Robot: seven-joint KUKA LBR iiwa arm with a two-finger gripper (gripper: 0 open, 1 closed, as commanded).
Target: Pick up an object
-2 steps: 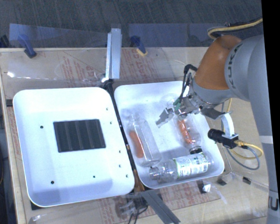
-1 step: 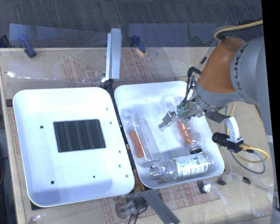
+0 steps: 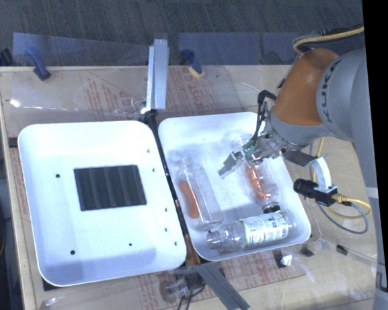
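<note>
At the near edge of the table (image 3: 112, 296) some grey strips (image 3: 219, 287) stick out from under the two white bins.

The right bin (image 3: 179, 135) holds three things — all clear plastic. Nearest, along its front wall, lies one bottle (image 3: 255, 231) on its side, with a green and white label and a dark cap pointing right. A little farther in, on the left, lies one clear tube (image 3: 192, 191) with an orange piece inside. On the right lies a second clear tube (image 3: 258, 182), also with orange inside.

The gripper (image 3: 238, 159) hangs low over the second tube's far end, close to it. I cannot tell how its grip is set, and nothing shows caught in it. The grey arm (image 3: 331, 98) with its orange band comes in from the right.

The left bin (image 3: 36, 198) has one dark ridged rectangle (image 3: 110, 186) in its middle.

Farther back sit two blue clips (image 3: 38, 65) and one grey upright bar (image 3: 156, 73) between the bins.
</note>
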